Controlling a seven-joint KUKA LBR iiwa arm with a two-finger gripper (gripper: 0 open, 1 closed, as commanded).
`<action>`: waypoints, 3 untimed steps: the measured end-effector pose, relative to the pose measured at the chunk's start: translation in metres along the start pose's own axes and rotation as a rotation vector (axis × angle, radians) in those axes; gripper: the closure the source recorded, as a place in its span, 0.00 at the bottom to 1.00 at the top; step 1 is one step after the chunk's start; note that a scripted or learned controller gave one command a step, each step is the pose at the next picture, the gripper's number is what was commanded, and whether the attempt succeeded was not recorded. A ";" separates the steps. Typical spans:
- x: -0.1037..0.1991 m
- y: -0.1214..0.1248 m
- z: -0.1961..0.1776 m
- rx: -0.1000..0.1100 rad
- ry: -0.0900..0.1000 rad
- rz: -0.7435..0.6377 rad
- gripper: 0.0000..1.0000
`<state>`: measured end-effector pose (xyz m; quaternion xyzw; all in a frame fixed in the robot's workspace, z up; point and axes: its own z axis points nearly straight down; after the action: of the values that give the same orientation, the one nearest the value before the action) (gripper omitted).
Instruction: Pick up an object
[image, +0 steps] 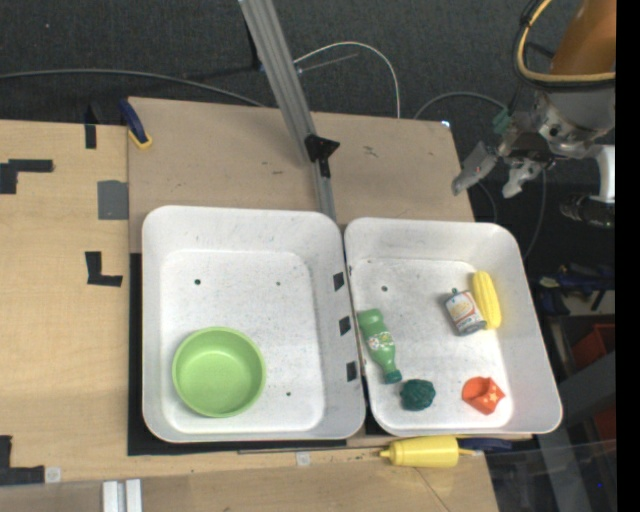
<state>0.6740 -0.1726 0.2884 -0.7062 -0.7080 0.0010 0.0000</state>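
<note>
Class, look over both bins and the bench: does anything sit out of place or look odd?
One thing stands out: the yellow bottle lies on its side on the bench, outside the right bin, against its near rim. The other small items lie inside that bin, and the green bowl sits upright in the left bin.

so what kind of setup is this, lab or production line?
Likely a lab grasping testbench: two white bins side by side on a taped wooden bench, toy items like a yellow corn and green bottle, loose cables.

Robotics lab: plywood bench (230, 150); two white bins (240, 235); trailing cables (360, 55); toy props.
</note>
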 end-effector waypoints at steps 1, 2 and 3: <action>0.000 0.000 0.000 0.000 0.000 0.000 0.00; -0.009 -0.002 0.050 0.004 0.000 0.001 0.00; -0.012 -0.011 0.099 0.005 0.001 0.001 0.00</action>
<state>0.6629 -0.1848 0.1892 -0.7066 -0.7076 0.0027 0.0021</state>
